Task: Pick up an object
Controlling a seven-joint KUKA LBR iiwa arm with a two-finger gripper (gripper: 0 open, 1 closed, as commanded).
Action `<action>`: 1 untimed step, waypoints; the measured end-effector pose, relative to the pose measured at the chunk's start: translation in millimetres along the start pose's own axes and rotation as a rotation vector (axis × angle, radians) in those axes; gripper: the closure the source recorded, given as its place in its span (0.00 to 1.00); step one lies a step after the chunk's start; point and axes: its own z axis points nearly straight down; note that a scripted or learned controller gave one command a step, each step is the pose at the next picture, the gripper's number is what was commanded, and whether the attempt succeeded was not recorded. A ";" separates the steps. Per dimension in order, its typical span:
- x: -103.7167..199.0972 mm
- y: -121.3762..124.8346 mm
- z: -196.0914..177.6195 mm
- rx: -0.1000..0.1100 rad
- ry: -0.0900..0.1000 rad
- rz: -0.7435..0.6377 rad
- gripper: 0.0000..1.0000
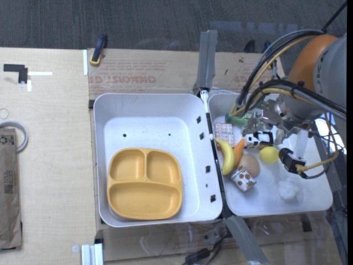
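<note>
The right bin (309, 200) holds a heap of small items: a banana (225, 155), an orange carrot (238, 149), a brown kiwi-like ball (250, 165), a small printed can (244, 179), a yellow lemon (269, 154), a black-and-white toy (255, 141), a red-and-white card (223, 130) and a clear plastic piece (287, 190). My gripper (263, 130) hangs over the back middle of this bin, just above the black-and-white toy and the lemon. Cables and the wrist body cover its tips.
The left bin (149, 112) holds a yellow divided plate (145, 183). A grey divider bar (207, 59) rises between the bins at the back. A brown paper bag (9, 186) lies at the bench's left edge. A yellow-handled tool (99, 50) rests behind the left bin.
</note>
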 end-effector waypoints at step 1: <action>-88.3 -11.5 -33.2 0.000 0.001 0.047 0.00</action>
